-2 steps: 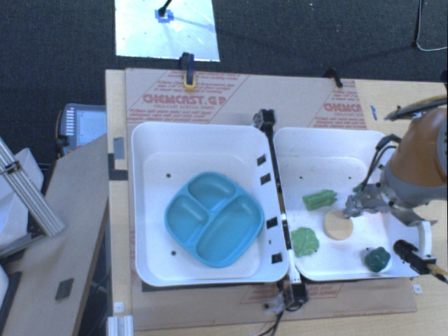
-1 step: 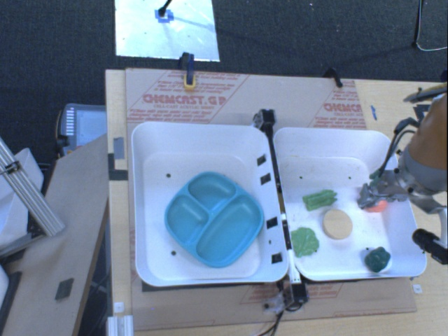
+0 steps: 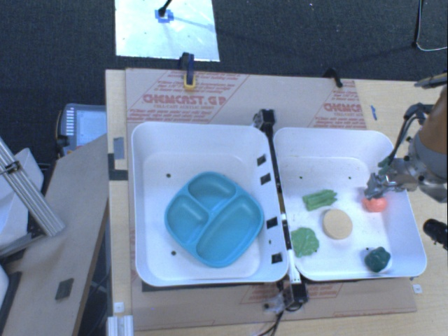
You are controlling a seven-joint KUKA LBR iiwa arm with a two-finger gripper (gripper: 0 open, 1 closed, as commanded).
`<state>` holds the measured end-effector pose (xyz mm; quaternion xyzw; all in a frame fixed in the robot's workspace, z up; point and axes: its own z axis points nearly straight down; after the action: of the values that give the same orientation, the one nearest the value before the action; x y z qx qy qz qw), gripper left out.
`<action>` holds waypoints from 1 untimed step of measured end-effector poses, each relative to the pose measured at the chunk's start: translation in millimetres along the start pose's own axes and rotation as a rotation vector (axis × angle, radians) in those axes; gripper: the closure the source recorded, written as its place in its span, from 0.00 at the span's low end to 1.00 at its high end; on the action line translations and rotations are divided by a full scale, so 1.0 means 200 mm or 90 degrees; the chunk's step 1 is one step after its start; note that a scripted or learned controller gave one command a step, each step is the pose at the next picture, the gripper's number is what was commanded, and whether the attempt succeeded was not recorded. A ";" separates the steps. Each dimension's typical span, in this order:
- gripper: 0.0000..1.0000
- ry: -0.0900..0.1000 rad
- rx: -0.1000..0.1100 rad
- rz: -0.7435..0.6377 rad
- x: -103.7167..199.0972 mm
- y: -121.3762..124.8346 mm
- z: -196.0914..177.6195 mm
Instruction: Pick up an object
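Hovering fingers touching orange-red object.

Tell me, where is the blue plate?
The blue three-compartment plastic plate lies in the left white bin in the camera view, filling its lower middle, across the black divider from the food toys.

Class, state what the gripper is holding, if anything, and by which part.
It cannot be told: the gripper sits right over the orange-red object, but no grasp is visible.
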<state>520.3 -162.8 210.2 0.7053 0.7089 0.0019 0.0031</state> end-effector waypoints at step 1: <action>1.00 0.000 0.000 0.000 0.01 0.04 -0.23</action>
<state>528.1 -159.8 256.1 0.7051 0.7091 0.0018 0.0032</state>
